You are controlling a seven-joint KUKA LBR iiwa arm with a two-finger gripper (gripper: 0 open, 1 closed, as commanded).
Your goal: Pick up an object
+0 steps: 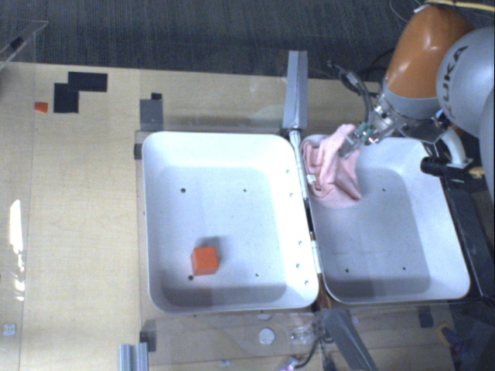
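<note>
Cloth: a pink cloth (332,170) is bunched in the right bin (402,284) at its 10 o'clock corner, draped against the wall beside the divider.
Gripper: the gripper (360,139) sits at the cloth's 2 o'clock edge, pinching a raised fold, so the fabric hangs from it.
Block: an orange block (205,260) rests in the left bin (224,157) toward 7 o'clock, untouched.
Judgement: the corner crowds the grasp; the hold looks shallow.

Overhead view of the bench with two white bins side by side. The left bin (162,207) contains an orange block (205,260) near its front. In the right bin (410,269), the gripper (357,140) meets a pink cloth (331,168) bunched at the bin's rear left corner.
</note>
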